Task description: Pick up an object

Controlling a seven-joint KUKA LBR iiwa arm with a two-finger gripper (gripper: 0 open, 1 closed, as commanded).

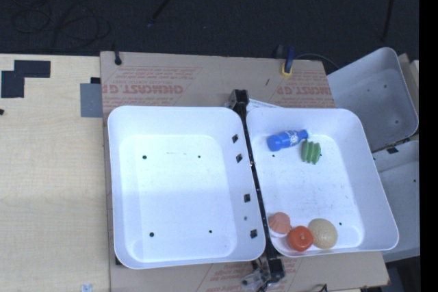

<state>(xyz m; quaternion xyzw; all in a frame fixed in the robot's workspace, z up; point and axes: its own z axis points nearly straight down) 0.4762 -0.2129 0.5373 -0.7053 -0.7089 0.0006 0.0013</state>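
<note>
Looking down from the camera view, two shallow white bins sit side by side on a sheet of printed cardboard, which lies on a pale wooden desk. The left bin shows only its white floor with a few small dark dots. The things to pick from are all in the right bin.

Toward its far side lies a blue bottle on its side, with a small green ribbed piece just to the right of it. In the near corner three round things cluster together: a pinkish ball, a red-orange ball touching it on the near side, and a pale yellowish ball right against the red one.

A row of black clips runs along the join between the bins. A small blue and yellow clamp stands at the cardboard's far edge. To the far right lies a white panel, tilted.
</note>
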